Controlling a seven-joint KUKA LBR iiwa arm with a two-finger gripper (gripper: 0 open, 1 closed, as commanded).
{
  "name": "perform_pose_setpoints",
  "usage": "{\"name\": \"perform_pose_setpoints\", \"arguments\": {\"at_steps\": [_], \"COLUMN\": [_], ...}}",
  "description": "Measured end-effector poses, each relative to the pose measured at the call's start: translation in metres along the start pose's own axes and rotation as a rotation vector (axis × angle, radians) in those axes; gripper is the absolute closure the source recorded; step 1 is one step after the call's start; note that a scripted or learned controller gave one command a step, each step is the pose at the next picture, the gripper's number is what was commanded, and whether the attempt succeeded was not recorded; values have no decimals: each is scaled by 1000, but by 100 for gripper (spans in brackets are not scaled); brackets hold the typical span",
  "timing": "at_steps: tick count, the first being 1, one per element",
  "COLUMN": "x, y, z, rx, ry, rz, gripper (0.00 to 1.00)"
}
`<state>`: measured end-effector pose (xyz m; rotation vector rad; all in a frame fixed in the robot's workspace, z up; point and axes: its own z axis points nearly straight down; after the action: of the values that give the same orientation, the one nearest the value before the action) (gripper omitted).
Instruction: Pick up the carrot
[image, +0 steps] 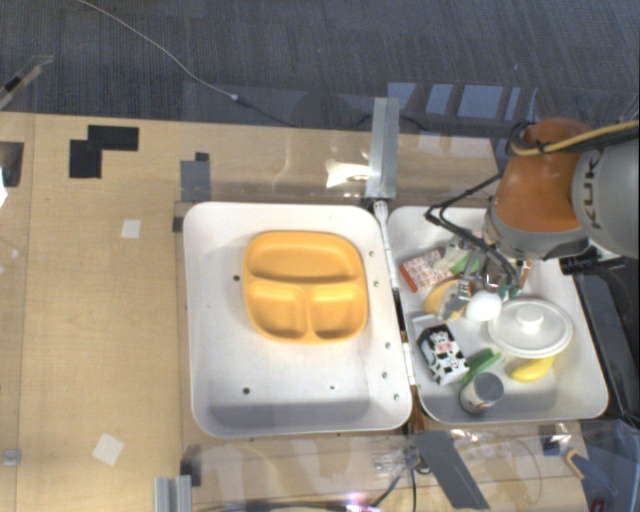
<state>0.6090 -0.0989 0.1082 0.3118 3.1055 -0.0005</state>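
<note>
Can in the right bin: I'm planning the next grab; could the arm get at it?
Probably yes: the can sits uncovered from above, though the white bowl and a green piece crowd it closely.

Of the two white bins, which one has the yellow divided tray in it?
The left bin: the yellow divided tray lies alone in it. The right bin holds the clutter, with the gripper above it.

Single fixed camera, sitting above bench (90, 330), looking down at slant. Framing both white bins side by side: left bin (215, 300), right bin (585, 375). Moderate distance, taking in dark floor past bench's far edge. Arm (545, 195) entering from frame's right.
</note>
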Motion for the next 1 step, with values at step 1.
{"name": "perform_pose_setpoints", "arguments": {"at_steps": [1], "x": [-7], "y": [15], "z": [3], "rx": [-2], "ry": [-18], "rz": [176], "gripper": [0]}}
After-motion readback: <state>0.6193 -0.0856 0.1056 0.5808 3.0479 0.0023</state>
